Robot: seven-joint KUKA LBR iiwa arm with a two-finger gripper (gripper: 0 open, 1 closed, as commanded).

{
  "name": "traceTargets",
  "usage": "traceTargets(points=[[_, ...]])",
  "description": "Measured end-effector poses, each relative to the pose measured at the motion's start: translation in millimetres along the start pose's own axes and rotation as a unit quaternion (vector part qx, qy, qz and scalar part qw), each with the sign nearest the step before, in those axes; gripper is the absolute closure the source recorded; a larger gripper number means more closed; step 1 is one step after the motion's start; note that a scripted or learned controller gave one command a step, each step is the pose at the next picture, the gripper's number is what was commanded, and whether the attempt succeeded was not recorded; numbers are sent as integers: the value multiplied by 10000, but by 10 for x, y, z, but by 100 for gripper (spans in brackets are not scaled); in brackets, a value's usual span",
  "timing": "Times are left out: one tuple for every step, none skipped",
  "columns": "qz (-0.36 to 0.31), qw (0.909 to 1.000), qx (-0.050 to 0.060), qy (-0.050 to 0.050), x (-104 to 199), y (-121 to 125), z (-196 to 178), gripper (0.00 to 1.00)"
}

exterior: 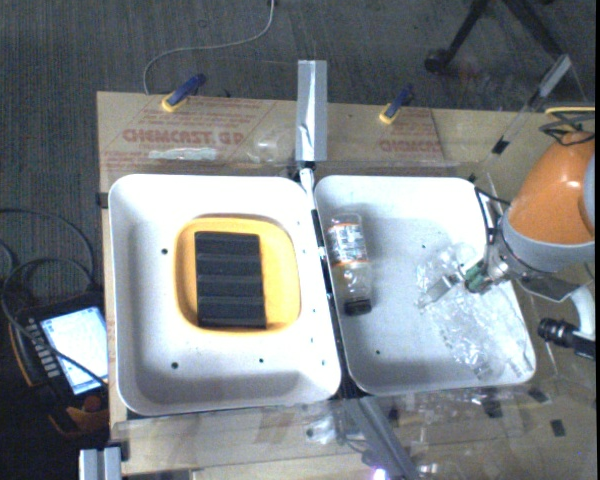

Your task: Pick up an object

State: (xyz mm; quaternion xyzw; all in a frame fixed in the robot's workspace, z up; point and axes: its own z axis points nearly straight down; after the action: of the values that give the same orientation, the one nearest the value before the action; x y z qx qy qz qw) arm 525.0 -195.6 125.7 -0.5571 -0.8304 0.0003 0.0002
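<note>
The hand (467,280) sits over crumpled plastic (470,318) by the right bin's (400,368) right edge; its grip state I cannot tell. Better to centre squarely over the bottle (348,263) before closing.

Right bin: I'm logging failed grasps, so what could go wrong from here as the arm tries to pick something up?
The gripper sits over crumpled clear plastic at the right bin's right side. The plastic is thin and see-through, so the fingers may close on nothing or pinch only a loose fold that slips out.

The bottle lies on its side near the divider; if the arm goes for it, it could roll away, and the wall leaves little room for a finger.
</note>
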Motion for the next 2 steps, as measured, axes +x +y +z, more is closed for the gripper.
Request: traceTargets(points=[[99,9999,-68,7,-452,582,351,0],[1557,9878,-24,66,-567,996,351,0]])
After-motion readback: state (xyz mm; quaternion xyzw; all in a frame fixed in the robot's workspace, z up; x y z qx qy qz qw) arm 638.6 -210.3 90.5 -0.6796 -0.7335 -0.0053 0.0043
